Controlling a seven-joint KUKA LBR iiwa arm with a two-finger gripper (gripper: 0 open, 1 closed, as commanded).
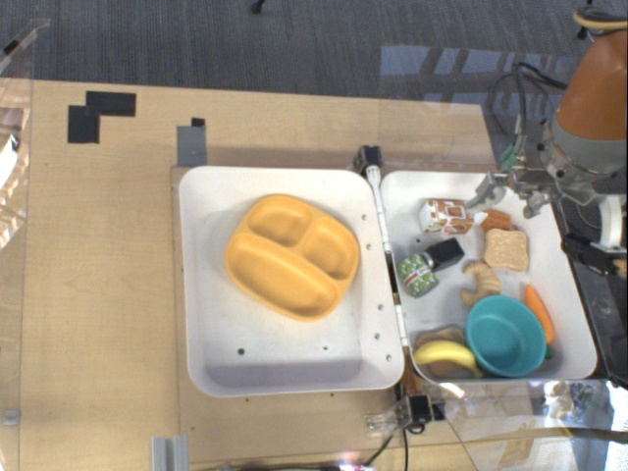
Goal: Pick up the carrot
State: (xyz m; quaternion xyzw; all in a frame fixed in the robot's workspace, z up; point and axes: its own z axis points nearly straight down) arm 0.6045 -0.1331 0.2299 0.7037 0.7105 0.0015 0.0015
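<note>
The carrot (539, 313) is a short orange stick lying along the right wall of the right bin (579, 356), touching the right side of a teal bowl (503, 335). My gripper (508, 195) hangs over the back of that bin, well behind the carrot, below the grey wrist and orange band (601, 84). Its two grey fingers (482, 191) are spread apart, open, with nothing between them. A small brown-orange piece (497, 220) lies on the bin floor just under them.
The right bin also holds a small printed carton (446, 216), a toast slice (506, 251), a black block (445, 253), a green can (417, 275), a beige lumpy item (481, 279) and a banana (444, 354). A yellow divided plate (292, 255) sits in the left bin (211, 361).
</note>
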